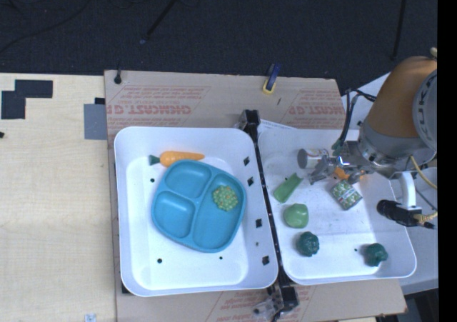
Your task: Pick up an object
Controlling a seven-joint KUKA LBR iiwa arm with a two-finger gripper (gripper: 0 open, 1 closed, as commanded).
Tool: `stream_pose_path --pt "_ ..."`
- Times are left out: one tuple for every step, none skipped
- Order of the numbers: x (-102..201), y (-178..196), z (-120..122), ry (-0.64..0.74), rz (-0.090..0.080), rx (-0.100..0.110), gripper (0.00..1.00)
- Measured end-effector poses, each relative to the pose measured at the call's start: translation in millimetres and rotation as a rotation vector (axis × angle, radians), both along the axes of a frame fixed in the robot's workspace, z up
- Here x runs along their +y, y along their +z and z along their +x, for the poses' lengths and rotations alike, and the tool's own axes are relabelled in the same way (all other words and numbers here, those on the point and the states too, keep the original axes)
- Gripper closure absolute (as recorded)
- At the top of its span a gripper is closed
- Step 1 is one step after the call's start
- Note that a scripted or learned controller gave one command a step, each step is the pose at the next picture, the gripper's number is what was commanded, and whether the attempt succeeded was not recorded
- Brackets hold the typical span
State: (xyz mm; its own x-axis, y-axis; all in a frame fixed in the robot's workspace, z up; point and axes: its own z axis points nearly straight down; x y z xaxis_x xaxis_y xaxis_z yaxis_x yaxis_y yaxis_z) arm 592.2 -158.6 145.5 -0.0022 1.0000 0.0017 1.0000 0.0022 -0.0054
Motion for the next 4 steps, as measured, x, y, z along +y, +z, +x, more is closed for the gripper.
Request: stream_pose_path --pt "-3 -24 5 -0.003 -0.01 -0.024 0.0" --pt "-4 -17 4 -0.006 -0.008 -0.019 1.0" --pt "4 38 1 -0.002 -0.001 -0.007 1.0" --pt "4 85 1 -0.001 -0.002 -0.008 1.0"
